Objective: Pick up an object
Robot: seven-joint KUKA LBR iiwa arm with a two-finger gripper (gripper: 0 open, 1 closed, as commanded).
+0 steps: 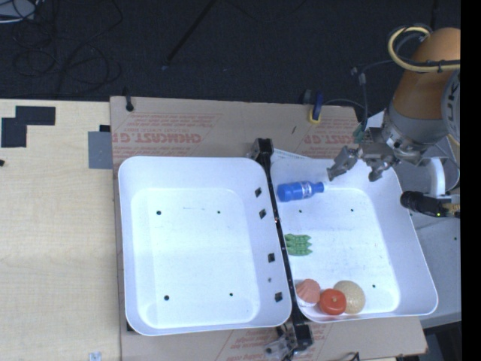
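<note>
- Hand (359,165) of the grey arm hangs above the far rim of the right-hand shallow white plastic bin (409,254), its two fingers spread apart and nothing between them: released.
- Candidate objects all lie in that right bin. A blue plastic bottle with a white cap (298,191) lies on its side near the far-left corner, just beside the hand; a small green ridged piece (298,244) lies mid-bin against the divider; a pink rounded piece (307,290), a red round piece (332,301) and a beige round piece (349,295) cluster at the near edge, touching one another.
- Risk: the bottle lies on its side and would probably roll if only one finger meets it.
- Risk: the bottle lies close to the bin wall; a finger could strike the rim on descent.
- Risk: the near-edge cluster leaves little finger room; a grasp there may shove the neighbours.
- Hedge: what the green piece is cannot be told at this resolution.
- Left-hand white bin (192,247) holds no candidates.
</note>
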